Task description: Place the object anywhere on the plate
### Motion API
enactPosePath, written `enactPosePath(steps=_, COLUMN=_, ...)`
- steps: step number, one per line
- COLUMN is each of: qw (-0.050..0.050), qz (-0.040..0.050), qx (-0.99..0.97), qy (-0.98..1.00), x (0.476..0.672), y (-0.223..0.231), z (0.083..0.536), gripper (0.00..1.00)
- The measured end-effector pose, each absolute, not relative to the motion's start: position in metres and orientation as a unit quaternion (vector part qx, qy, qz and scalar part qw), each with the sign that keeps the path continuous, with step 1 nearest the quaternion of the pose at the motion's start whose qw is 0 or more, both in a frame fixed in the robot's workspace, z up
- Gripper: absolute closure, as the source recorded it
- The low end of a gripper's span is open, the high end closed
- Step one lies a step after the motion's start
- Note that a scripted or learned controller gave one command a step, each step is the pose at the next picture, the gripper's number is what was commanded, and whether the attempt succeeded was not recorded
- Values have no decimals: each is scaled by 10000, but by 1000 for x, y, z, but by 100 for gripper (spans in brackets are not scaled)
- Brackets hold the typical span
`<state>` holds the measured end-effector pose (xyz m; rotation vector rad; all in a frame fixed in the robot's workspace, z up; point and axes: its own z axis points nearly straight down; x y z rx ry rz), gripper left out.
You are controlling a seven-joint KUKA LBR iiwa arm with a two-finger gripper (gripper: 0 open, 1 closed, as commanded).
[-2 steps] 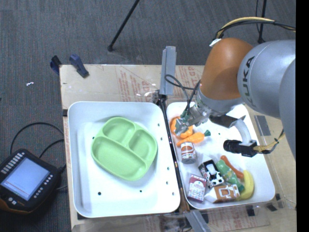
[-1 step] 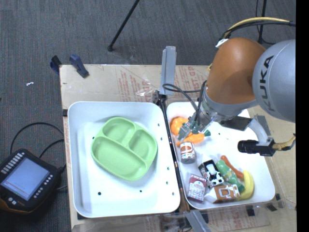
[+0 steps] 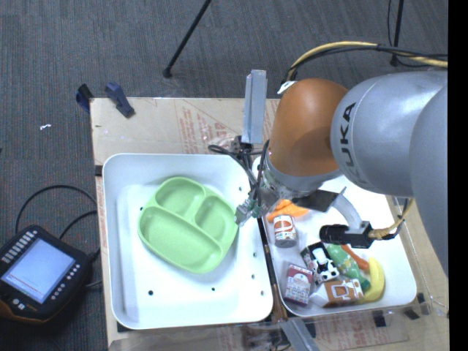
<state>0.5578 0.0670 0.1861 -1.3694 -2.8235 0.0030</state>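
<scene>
White bins (image 3: 121, 196), gripper (image 3: 247, 209) just beside green plate (image 3: 189, 224)

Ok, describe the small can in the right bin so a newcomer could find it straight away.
Start at the right white bin, the one crowded with toy food. Look to its near-left part, beside the wall it shares with the other bin, just below an orange item. The small can stands upright there: a short cylinder with a red-and-white label, while its neighbours are flat packets and fruit shapes.
</scene>
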Motion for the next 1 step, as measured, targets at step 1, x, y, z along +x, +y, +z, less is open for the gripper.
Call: enactPosePath(steps=1, qw=10, qz=3, qx=-4004, qy=-9164, x=552, y=95, z=223, gripper=100)
